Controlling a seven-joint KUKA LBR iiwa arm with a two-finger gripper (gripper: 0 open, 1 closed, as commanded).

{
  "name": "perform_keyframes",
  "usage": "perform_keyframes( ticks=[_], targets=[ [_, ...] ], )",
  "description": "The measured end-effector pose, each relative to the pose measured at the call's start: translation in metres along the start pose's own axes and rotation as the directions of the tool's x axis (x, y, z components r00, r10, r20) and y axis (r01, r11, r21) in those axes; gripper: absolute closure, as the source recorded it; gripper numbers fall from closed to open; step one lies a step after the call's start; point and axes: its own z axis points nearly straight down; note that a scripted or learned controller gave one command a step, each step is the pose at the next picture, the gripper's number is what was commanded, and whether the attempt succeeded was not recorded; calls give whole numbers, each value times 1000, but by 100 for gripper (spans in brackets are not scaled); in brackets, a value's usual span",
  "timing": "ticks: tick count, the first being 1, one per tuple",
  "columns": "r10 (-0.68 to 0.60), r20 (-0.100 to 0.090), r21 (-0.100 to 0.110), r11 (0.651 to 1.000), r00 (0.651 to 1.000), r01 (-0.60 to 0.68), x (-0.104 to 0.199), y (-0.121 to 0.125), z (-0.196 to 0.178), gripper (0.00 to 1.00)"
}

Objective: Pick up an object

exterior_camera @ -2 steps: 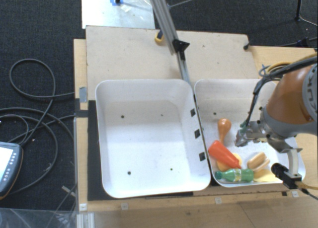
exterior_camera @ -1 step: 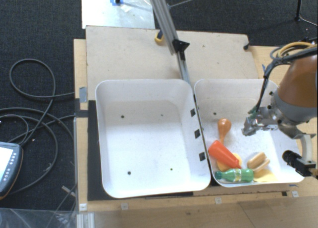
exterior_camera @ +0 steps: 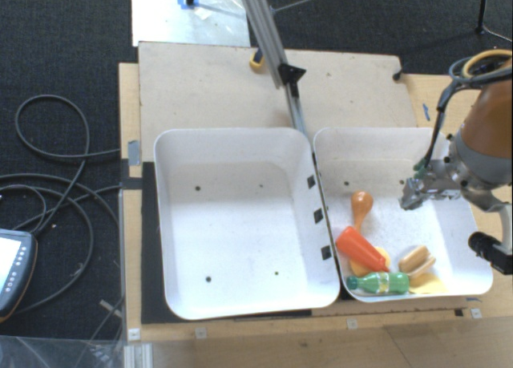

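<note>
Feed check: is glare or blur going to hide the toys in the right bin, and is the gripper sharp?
Camera view: even, soft light; the white right bin is bright but not blown out, so the orange carrot, green bottle and hot dog read clearly with faint shadows; the gripper is small and slightly soft, its fingers hard to resolve.

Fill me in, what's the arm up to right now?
The grey KUKA arm's gripper hangs over the right white bin, above its right-hand side, with nothing seen in it. The toys lie near the front of the bin: an orange carrot-shaped piece, a small orange pear-shaped piece, a green bottle and a tan hot-dog bun. The left white bin sits alongside.
</note>
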Motion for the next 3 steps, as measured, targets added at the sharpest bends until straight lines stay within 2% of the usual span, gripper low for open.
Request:
perform_keyframes(
  ticks=[2, 3],
  targets=[
    [-5, -4, 5, 1000, 1000, 5, 103, 21, 15, 100],
    [-6, -4, 2, 1000, 1000, 6, 155, 41, 0, 100]
  ],
)
